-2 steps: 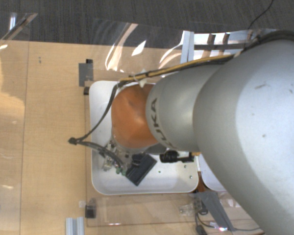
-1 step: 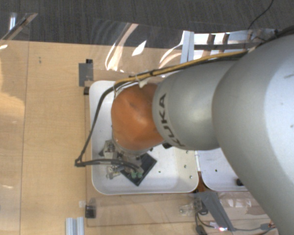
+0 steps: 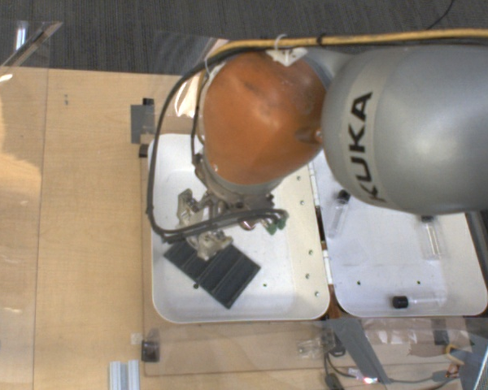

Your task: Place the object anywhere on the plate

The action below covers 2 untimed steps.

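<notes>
Low over the left bin [image 3: 167, 303], the gripper [image 3: 205, 236] hangs above a dark ridged block [image 3: 214, 271], seemingly lining up a grasp.

A: What's on the bench besides the job stuff?
B: Two shallow white bins, side by side. Left bin [image 3: 301, 295], right bin [image 3: 464, 295], nearly touching at the middle.
A: Anything in the right one?
B: Small dark item [image 3: 400, 302] near its front edge. Too small to ID.
A: Around them?
B: Wooden bench top [image 3: 65, 218], w/ a black bracket [image 3: 141, 122] at the left bin's back-left corner. Dark carpet [image 3: 146, 6] behind. A yellow cable [image 3: 439, 34] runs across the top.
</notes>
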{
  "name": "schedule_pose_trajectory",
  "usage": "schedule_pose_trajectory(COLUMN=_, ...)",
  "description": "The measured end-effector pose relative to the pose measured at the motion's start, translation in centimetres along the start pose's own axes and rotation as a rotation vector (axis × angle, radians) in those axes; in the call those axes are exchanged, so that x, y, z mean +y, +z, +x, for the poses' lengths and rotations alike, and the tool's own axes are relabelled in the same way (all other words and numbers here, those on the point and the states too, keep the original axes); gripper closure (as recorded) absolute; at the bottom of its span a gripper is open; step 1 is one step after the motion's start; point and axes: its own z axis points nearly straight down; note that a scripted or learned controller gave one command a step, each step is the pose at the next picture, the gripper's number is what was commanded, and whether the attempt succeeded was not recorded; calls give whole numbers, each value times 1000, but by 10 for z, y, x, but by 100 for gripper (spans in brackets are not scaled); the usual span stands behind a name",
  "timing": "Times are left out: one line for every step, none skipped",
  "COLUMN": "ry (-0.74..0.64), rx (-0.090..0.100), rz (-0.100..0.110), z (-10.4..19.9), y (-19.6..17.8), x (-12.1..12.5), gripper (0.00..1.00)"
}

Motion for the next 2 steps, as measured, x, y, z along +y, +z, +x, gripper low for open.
schedule_pose_trajectory(ry=57, rx=-4, rz=1, z=-55, y=168, x=-41, gripper=100)
schedule_pose_trajectory(ry=-60, rx=-1, rz=0, z=-87, y=14, x=-65, gripper=100)
